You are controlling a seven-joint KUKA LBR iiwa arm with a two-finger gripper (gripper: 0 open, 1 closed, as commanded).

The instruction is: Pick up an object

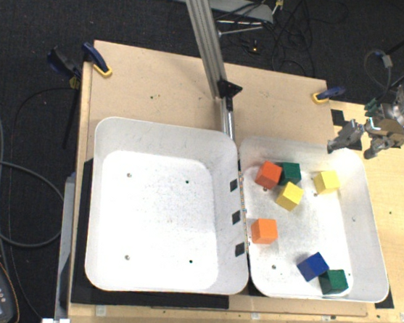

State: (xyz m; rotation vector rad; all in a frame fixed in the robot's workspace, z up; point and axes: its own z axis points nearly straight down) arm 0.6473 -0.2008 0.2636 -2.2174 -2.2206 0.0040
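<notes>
Several small coloured blocks lie in the right bin (pixel 368 236): an orange block (pixel 268 175) touching a green block (pixel 290 172), two yellow blocks (pixel 290 196) (pixel 326 182), a second orange block (pixel 264 231), and a blue block (pixel 312 266) next to another green block (pixel 334 281) at the near right corner. My gripper (pixel 359 142) hangs above the bin's far right edge, beyond the yellow block. Its two fingers stand apart, open, with nothing between them.
The left bin (pixel 117 139) sits beside the right one, sharing a middle rim. A slanted metal pole (pixel 209 41) crosses the bench from the back to the gap between the bins. Clamps (pixel 97 60) (pixel 328 94) hold the board's far corners.
</notes>
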